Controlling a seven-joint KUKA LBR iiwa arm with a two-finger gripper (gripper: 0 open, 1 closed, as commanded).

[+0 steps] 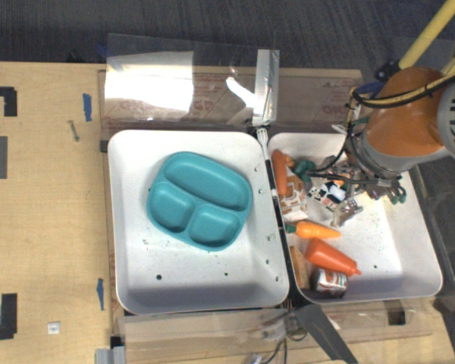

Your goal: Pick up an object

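Note:
The right bin (409, 268) holds a pile of small items along its left side. An orange carrot (318, 231) lies above a bigger orange-red carrot (332, 258), and a small can (330, 281) sits at the front edge. A brown sausage (279, 161) and a green item (303, 167) lie near the back left corner. My gripper (336, 196) hangs low over the bin's middle, just above and right of the small carrot, under the arm's orange band (400, 120). Its tip is lost among black and white parts.
A teal divided plate (199, 199) lies in the left bin (129, 264). A clear plastic sheet (182, 89) stands behind the bins. The right half of the right bin is bare white floor. Cables (387, 188) trail beside the wrist.

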